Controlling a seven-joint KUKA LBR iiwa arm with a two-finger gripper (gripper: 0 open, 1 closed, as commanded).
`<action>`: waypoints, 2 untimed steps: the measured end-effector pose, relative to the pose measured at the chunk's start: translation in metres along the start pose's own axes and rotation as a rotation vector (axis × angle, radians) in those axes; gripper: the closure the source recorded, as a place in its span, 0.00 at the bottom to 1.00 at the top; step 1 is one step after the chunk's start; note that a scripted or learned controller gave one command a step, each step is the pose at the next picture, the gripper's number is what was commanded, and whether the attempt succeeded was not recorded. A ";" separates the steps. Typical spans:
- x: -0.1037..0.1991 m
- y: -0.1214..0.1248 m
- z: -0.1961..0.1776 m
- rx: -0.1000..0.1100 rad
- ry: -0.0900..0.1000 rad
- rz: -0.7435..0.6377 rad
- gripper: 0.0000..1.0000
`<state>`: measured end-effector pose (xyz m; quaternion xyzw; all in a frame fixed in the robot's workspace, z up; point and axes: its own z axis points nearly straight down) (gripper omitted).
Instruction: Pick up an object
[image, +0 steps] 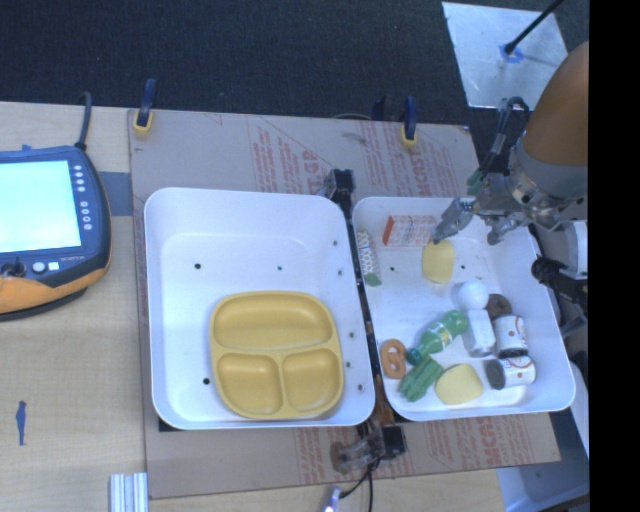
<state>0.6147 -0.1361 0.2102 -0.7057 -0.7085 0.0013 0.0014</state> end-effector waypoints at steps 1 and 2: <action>-0.015 -0.006 0.118 0.004 -0.001 0.000 0.00; -0.037 0.032 0.118 -0.002 0.000 0.000 0.00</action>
